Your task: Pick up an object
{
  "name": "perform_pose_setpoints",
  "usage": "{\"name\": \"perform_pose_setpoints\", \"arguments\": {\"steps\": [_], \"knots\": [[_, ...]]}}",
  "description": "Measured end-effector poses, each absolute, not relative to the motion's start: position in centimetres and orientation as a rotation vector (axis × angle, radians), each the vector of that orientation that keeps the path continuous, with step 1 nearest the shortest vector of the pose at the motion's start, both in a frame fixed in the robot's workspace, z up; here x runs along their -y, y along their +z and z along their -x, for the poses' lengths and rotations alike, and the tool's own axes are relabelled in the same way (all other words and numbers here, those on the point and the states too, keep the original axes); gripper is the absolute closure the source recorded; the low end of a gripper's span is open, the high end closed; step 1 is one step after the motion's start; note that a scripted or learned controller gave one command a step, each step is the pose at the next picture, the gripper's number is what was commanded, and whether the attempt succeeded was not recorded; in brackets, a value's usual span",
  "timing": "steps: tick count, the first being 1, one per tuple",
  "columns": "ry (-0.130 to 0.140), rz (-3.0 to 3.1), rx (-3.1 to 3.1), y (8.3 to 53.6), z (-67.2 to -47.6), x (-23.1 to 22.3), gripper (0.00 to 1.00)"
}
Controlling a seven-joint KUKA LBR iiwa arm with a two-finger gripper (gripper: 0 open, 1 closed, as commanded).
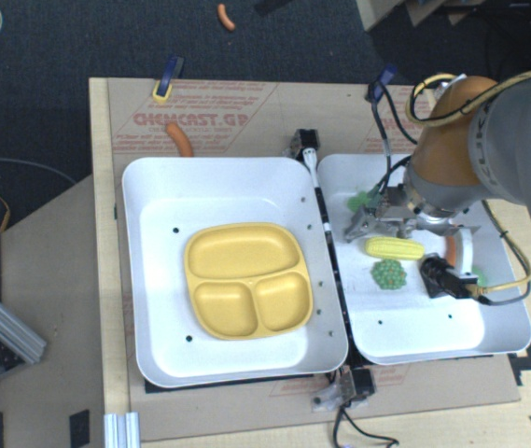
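- the gripper (370,220) hangs low in the right bin (414,329); i cannot tell its grip state.
- the corn cob (395,247) lies just beside it, the green broccoli (388,273) next along.
- centre over the cob and descend straight.

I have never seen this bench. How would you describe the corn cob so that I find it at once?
Look at the right white bin, the one under the grey arm. Near its middle, just below the gripper, lies the corn cob, a short yellow piece lying sideways. The round green item just below it is bumpy and ball-shaped; the cob is long and yellow.
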State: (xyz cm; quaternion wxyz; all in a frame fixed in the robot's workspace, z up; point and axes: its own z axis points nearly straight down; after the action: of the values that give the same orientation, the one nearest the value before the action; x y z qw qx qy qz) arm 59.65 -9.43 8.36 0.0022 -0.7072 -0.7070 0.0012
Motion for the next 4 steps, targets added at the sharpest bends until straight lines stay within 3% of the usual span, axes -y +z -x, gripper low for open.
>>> {"name": "perform_pose_setpoints", "arguments": {"steps": [1,3,4], "knots": [[0.0,2.222,2.22,9.6,-59.8,9.5,1.0],[-0.007,2.225,2.228,20.3,-59.9,9.5,1.0],[-0.005,2.224,2.226,22.7,-60.1,9.5,1.0]]}}
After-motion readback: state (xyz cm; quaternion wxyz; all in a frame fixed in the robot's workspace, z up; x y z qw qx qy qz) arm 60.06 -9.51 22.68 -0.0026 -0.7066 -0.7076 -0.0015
